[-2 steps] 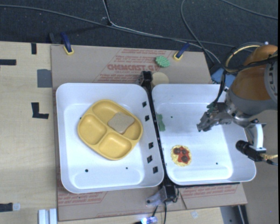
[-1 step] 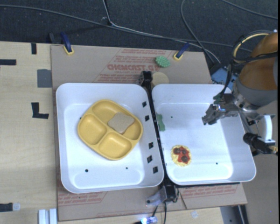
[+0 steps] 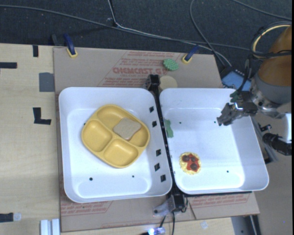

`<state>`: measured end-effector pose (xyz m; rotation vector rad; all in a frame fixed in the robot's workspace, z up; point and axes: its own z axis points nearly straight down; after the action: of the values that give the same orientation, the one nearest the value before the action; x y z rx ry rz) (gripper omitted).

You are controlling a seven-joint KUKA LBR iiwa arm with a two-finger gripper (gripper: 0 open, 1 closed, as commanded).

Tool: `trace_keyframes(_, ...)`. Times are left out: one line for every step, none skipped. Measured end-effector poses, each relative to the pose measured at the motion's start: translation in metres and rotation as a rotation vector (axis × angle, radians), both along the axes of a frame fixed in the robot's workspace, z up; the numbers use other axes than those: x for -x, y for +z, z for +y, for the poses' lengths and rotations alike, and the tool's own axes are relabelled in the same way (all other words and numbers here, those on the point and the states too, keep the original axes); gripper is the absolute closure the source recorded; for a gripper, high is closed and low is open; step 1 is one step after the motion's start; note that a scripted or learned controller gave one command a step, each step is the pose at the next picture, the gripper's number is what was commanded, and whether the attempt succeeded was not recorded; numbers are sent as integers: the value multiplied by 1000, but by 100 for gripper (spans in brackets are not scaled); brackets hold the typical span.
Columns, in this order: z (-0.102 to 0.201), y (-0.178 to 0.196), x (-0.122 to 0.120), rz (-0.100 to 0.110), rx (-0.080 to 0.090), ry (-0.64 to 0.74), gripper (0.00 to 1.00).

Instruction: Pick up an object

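Hovering over the right bin (image 3: 245, 177), the claw (image 3: 224, 119) grips nothing visible; whether it is released or clenched, I cannot tell.

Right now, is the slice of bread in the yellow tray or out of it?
In. The bread slice lies on the yellow divided tray, across its central ridges, in the left bin.
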<state>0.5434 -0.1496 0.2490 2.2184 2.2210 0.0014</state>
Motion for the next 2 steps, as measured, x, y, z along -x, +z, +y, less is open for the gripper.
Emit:
trace_keyframes(60, 1, 14, 4, -2, 5, 100)
trace_keyframes(104, -6, 16, 4, -2, 4, 100)
